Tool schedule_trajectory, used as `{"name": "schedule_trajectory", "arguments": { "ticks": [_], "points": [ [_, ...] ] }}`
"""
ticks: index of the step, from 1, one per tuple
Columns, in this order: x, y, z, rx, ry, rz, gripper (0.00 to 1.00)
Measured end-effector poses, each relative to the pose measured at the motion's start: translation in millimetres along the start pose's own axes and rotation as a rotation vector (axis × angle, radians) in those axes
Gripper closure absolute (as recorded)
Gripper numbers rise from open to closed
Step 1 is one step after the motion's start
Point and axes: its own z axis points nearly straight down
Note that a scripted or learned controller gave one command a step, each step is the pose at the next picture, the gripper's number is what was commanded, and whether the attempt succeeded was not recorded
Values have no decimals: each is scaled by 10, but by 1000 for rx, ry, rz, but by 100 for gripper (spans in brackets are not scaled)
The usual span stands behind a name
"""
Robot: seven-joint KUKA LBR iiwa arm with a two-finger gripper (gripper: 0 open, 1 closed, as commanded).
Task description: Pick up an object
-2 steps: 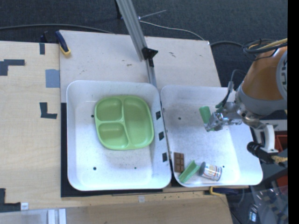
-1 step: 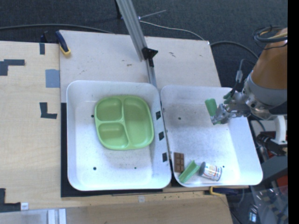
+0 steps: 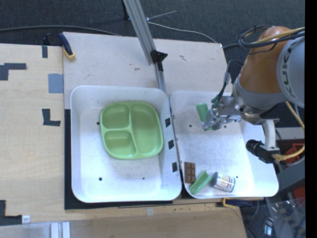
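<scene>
Green block (image 3: 202,111) sat in the right bin (image 3: 257,182), upper part, touching the gripper (image 3: 212,123). Couldn't tell the gripper's state or any grasp. Nothing lifted; pick looked undone, lift remained.

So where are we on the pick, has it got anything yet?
Nothing looks lifted yet. The gripper is low in the right bin, right beside a green block at the bin's far side; whether it grips the block can't be told. Left to do: close on an object and raise it. The brown bar, green wedge and small jar lie untouched at the near edge.
</scene>
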Motion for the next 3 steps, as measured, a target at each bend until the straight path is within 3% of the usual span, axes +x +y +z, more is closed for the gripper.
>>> {"name": "schedule_trajectory", "arguments": {
  "ticks": [1,3],
  "points": [
    [527,47,-46,0,1,-1,100],
    [1544,219,230,1,0,0,100]
  ]
}}
